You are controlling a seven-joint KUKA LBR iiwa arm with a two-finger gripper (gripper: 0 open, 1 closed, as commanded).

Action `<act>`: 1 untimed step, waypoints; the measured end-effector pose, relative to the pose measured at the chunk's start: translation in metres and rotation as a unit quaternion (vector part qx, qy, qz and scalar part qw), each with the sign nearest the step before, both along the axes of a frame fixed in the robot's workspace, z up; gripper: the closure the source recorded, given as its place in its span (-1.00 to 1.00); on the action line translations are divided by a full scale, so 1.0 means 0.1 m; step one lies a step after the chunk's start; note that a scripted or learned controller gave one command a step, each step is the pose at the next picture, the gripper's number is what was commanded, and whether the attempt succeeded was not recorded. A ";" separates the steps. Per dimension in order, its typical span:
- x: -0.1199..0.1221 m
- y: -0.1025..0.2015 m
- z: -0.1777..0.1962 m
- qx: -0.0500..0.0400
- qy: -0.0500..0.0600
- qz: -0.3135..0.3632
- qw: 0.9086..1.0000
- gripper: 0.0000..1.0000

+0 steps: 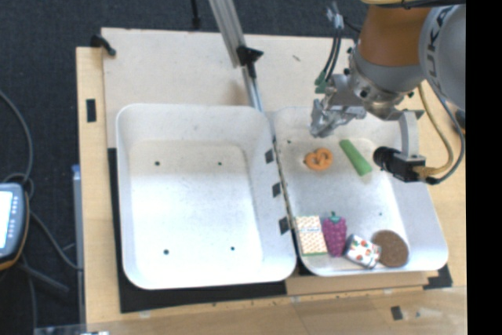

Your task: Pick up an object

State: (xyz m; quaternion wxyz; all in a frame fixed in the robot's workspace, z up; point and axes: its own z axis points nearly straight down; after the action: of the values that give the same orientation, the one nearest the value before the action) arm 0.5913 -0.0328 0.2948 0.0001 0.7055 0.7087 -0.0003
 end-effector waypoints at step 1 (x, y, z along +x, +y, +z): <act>0.09 0.53 -0.02 0.000 -0.001 0.001 1.000 1.00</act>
State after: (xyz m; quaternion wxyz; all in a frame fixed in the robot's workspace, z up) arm 0.5999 0.0197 0.2924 0.0008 0.7050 0.7092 0.0005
